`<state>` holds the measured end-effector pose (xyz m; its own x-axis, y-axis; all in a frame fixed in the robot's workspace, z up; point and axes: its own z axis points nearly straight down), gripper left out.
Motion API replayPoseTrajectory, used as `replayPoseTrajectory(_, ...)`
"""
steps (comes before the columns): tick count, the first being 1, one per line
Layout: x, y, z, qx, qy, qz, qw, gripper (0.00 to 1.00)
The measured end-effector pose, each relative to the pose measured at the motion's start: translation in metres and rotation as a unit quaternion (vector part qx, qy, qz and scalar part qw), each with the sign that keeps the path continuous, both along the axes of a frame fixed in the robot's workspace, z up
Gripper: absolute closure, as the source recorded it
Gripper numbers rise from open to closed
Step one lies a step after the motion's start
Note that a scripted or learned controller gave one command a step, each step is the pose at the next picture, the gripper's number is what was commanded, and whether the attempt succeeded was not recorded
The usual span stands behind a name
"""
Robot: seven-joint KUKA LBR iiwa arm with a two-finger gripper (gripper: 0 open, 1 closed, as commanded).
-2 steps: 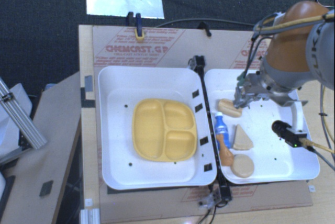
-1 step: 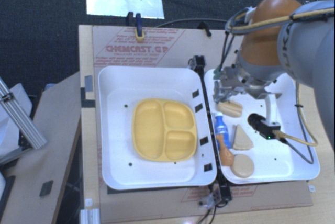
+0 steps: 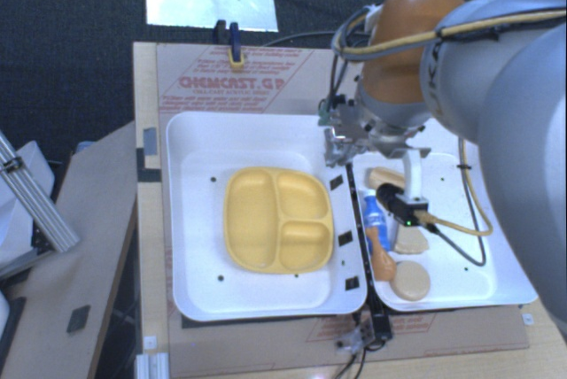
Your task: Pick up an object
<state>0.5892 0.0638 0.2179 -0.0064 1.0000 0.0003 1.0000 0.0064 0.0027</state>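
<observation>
The right bin (image 3: 483,266) holds several small things along its left side: a tan bread-like piece (image 3: 384,178), a blue and white object (image 3: 374,216), an orange carrot-shaped piece (image 3: 383,262) and two tan round discs (image 3: 411,282) (image 3: 411,241). My gripper (image 3: 337,152) hangs over the divide between the two bins, at their far end, just left of the bread-like piece and above the blue object. I see nothing held in it. The wrist and orange band hide the far part of the right bin.
A yellow divided plate (image 3: 278,220) lies in the middle of the left bin (image 3: 180,218). Black clips (image 3: 339,237) sit along the shared rim. A yellow-handled clamp (image 3: 235,45) stands behind the bins, and an aluminium rail (image 3: 35,196) lies at left.
</observation>
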Motion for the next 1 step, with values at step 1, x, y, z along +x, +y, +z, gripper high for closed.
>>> replayPoseTrajectory(1,0.0100,0.0428,0.0027,0.0004,0.000,0.000,1.0000,1.00)
